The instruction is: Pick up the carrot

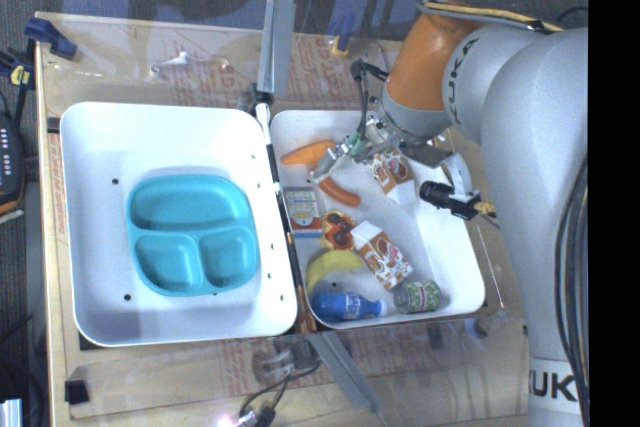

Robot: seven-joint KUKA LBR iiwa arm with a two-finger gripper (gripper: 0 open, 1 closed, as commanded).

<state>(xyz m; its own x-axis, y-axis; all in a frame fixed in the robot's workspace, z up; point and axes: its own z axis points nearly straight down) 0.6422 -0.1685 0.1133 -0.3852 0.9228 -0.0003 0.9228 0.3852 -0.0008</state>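
The two-finger metal gripper (334,158) hangs in the right shallow white bin (462,267), at eleven o'clock there. Its fingers look spread, grasping nothing, with the tapered orange carrot (305,153) just beside them at nine o'clock.

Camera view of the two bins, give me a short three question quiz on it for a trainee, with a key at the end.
1. True or false: the carrot lies in the same bin as the blue tray.
2. Which lies closest to the claw? A) green can B) carrot C) blue bottle
3. Fill in: the tray has ___ compartments.

Key
1. False: the carrot is in the right bin, the tray in the left bin.
2. B: the carrot lies just left of the claw, at the bin's far end.
3. Three.
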